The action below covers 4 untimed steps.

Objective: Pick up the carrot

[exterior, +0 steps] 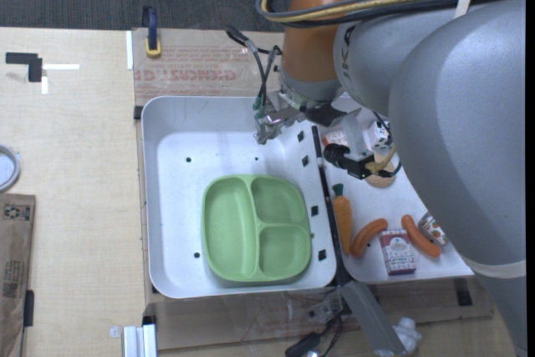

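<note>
The carrot (342, 217), orange with a green top, lies lengthwise in the right bin (435, 267), right against its left wall. My gripper (266, 130) hangs over the far part of the left bin (167, 180), above bare white floor. That puts it up and to the left of the carrot, across the wall between the bins. I see nothing in the gripper. The arm's big grey body covers much of the right bin.
A green three-part plate (255, 226) lies in the near half of the left bin. Two sausages (368, 236) (420, 236) and a small pink box (398, 253) lie in the right bin beside the carrot. A tan round item (383, 172) shows partly under the arm.
</note>
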Tool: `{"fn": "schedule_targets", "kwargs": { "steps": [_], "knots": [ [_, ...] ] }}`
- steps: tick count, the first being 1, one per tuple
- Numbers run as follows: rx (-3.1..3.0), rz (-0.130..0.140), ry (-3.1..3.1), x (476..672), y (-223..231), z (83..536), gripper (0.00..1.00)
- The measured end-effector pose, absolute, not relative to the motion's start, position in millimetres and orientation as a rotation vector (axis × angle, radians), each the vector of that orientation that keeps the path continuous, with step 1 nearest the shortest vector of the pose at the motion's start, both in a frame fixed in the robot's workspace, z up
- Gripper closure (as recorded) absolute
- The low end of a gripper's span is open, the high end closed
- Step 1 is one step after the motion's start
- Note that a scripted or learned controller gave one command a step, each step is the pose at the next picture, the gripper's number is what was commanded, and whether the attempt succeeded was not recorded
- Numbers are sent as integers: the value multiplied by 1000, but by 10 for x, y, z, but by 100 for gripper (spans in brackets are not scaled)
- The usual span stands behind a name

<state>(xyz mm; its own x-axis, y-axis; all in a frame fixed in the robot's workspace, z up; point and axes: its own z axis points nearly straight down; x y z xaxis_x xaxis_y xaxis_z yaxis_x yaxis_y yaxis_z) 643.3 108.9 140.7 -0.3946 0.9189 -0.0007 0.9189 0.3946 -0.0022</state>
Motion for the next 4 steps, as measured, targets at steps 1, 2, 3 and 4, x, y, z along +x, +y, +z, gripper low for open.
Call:
{"fn": "schedule_targets", "kwargs": {
  "steps": [1,2,3,4],
  "knots": [
    [-1919,4,-2489,6511,1377,4238,100],
    [-1836,6,-2548,6589,2083,3015,100],
    [-1645,3,-2677,6591,2110,2138,100],
    [-1400,3,-2812,6592,2127,2011,100]
  ]
}}
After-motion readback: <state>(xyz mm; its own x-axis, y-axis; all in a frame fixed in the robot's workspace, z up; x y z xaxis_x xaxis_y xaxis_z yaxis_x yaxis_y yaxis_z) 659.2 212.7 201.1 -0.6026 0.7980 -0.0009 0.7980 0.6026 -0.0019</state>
